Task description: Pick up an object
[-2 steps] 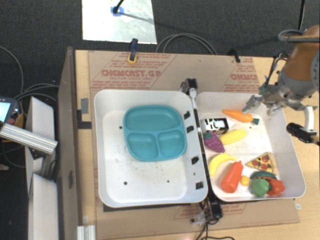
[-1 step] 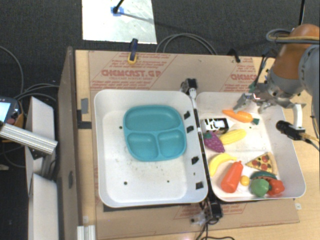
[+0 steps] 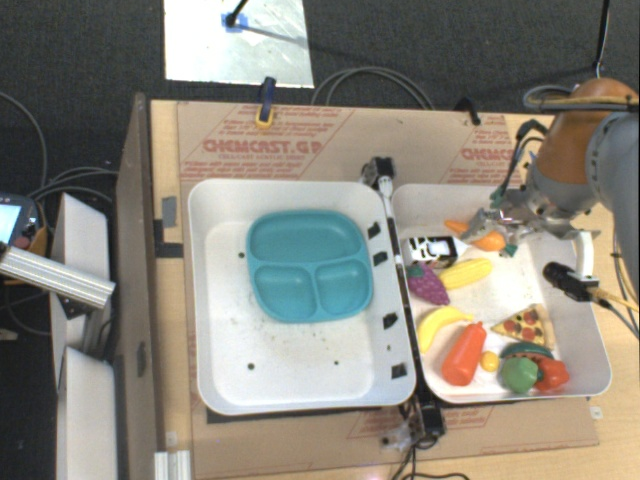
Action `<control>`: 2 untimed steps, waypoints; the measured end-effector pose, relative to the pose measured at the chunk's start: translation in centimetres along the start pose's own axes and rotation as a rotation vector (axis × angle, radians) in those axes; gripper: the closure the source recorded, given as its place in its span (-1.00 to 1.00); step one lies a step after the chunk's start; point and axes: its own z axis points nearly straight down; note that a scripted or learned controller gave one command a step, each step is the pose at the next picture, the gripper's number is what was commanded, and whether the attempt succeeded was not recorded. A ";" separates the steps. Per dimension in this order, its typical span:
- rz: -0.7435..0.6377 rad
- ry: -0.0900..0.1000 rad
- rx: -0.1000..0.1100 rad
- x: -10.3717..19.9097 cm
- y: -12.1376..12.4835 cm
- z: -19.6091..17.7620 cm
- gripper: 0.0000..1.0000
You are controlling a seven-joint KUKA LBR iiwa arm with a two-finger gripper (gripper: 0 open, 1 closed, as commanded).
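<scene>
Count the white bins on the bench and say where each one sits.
2. The left shallow white bin holds a teal divided plastic tray. The right shallow white bin holds toy food, with the grey arm's gripper at its far edge.

This looks like a robotics lab. A bench point(image 3: 300, 133) topped with Chemcast-printed brown paper carries two white bins point(image 3: 225, 298), and loose cables point(image 3: 370, 78) trail over dark carpet point(image 3: 70, 28). An aluminium extrusion point(image 3: 55, 276) juts in at the left, and plastic toy food point(image 3: 465, 353) serves as test objects.
</scene>
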 end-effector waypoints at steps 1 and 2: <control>-0.004 0.001 0.000 0.0 0.6 -0.3 -1.00; -0.004 0.000 0.000 1.2 1.4 -0.2 -1.00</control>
